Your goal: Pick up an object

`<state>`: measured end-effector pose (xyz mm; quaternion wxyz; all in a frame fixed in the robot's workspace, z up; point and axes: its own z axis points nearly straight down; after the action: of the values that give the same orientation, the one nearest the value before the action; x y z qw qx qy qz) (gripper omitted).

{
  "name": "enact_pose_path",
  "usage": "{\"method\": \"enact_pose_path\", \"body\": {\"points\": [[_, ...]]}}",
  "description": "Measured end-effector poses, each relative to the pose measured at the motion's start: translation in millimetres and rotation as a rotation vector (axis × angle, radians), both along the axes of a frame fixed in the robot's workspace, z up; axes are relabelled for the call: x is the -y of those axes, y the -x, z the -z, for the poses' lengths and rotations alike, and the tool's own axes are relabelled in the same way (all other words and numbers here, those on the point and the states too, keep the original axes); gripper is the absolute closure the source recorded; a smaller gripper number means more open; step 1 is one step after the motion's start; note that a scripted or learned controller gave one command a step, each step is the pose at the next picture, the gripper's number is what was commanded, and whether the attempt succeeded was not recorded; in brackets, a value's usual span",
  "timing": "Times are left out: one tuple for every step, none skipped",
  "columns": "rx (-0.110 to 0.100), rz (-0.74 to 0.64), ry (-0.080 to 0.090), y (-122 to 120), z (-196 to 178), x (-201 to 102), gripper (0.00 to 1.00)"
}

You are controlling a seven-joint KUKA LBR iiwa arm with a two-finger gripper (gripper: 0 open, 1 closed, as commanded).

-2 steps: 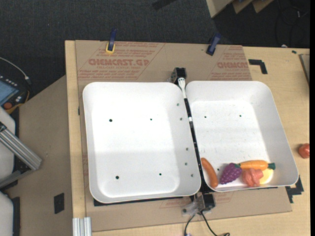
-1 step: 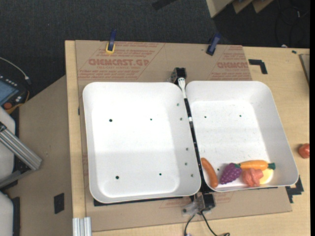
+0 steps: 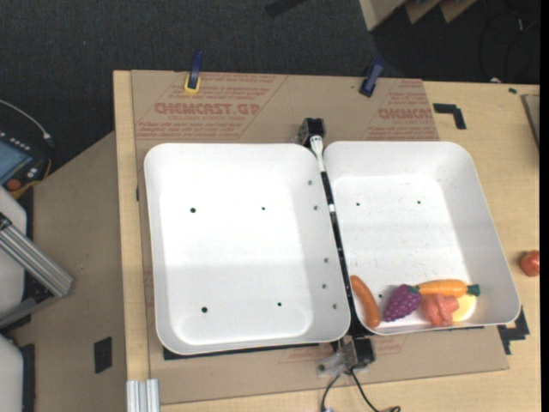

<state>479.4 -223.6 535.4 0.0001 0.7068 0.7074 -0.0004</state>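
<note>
A: Judging by the scene, has anything been lifted?
B: Nothing yet – the grapes point(image 3: 401, 302) are seen beside a carrot point(image 3: 443, 287) in the right bin's point(image 3: 403, 221) near corner – the pincer's state cannot be told

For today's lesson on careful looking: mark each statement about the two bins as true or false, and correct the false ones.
1. The toy foods lie in the right bin. True.
2. The grapes are green. False: they are purple.
3. The foods are bunched along the near edge of their bin. True.
4. The carrot lies in the left bin. False: it lies in the right bin, beside the grapes.
5. The sausage lies close to the divide between the bins. True.
6. A red thing sits in the middle of the left bin. False: it sits on the bench, right of the right bin.
</note>
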Motion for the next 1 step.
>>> {"method": "enact_pose_path", "body": {"points": [[0.0, 0.0, 0.0, 0.0, 0.0, 0.0, 1.0]]}}
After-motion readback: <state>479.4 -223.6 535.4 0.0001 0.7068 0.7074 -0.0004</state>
